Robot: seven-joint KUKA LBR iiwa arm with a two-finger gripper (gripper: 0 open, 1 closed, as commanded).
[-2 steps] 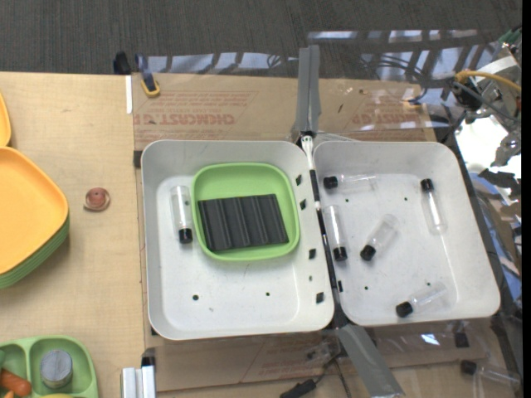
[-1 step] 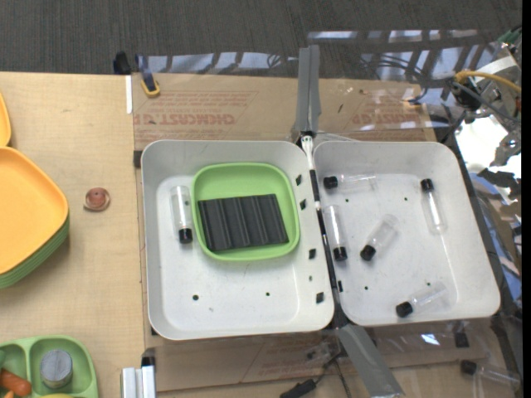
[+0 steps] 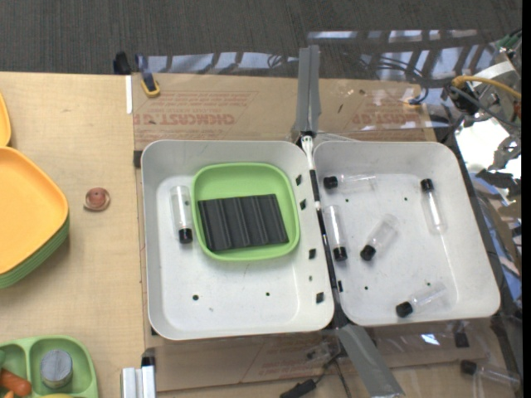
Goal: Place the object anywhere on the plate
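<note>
You see green plate [image 3: 245, 214] in left bin [image 3: 166, 305], dark ridged object [image 3: 245, 222] on it | vial [image 3: 181, 214] beside plate's left edge | end effector state: you cannot tell.

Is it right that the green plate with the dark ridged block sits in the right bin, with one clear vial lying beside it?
Not quite. The camera view shows the green plate, carrying the dark ridged block, in the left bin, not the right one. The rest holds: one clear vial lies beside it, on the bin floor to its left.
</note>
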